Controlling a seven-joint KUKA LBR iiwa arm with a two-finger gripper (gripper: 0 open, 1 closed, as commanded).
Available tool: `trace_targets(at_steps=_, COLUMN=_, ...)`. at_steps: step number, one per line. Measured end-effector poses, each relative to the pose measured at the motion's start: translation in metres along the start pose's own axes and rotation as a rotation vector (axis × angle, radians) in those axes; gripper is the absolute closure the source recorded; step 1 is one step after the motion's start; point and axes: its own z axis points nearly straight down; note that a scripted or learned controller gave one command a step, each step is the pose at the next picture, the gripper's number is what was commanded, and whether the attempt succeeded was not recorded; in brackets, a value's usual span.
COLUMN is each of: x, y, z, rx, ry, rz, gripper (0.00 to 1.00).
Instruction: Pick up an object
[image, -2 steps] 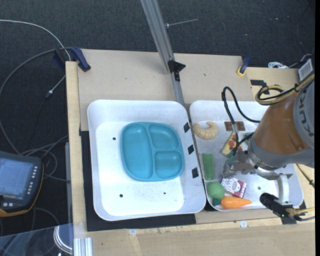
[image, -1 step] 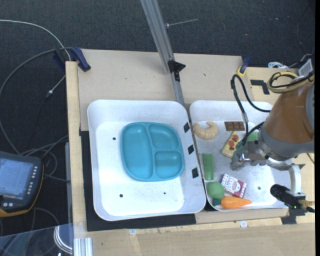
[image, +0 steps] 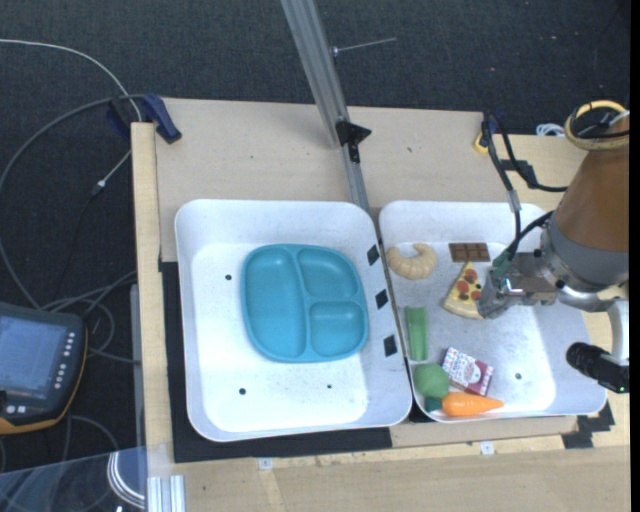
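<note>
The right bin (image: 524, 352) holds a tan croissant (image: 413, 260), a brown chocolate bar (image: 468, 252), a pizza slice (image: 461, 291), a green stick (image: 416, 333), a round green piece (image: 432, 381), a red and white packet (image: 467, 370) and an orange carrot (image: 472, 405). My gripper (image: 494, 297) hangs low at the right edge of the pizza slice, just below the chocolate bar. I see nothing lifted off the bin floor.
The left bin (image: 203, 330) holds a blue divided plate (image: 303, 301). A grey metal pole (image: 330, 95) slants down between the bins. Cables and a pendant (image: 35, 365) lie on the dark floor to the left.
</note>
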Motion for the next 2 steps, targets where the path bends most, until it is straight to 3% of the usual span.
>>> trace_targets(at_steps=1, x=0.0, y=0.002, z=-0.053, rx=0.001, ry=0.0, rz=0.0, gripper=1.0)
trace_targets(at_steps=2, x=0.039, y=0.016, z=-0.046, rx=0.005, ry=0.002, rz=-0.003, gripper=1.0)
